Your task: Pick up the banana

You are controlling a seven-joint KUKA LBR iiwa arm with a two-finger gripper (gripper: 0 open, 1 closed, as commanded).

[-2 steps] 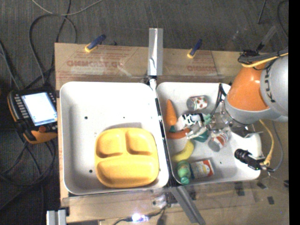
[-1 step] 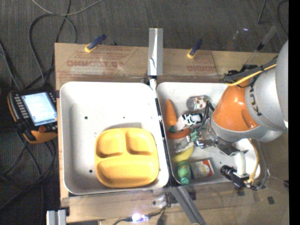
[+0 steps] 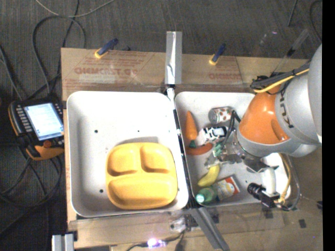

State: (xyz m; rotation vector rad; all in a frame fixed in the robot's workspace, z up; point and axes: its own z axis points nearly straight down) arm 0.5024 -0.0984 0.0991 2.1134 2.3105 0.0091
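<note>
Because the banana (image 3: 208, 176) lies low in the right bin (image 3: 246, 99), lower centre of the frame, it looks light, smooth and curved; a grasp across its middle seems best. The pincer (image 3: 222, 153) hovers just above it; its opening cannot be told.

Bench (image 3: 131, 69), prob. cardboard-topped, bears 2 white bins (image 3: 84, 140).
</note>
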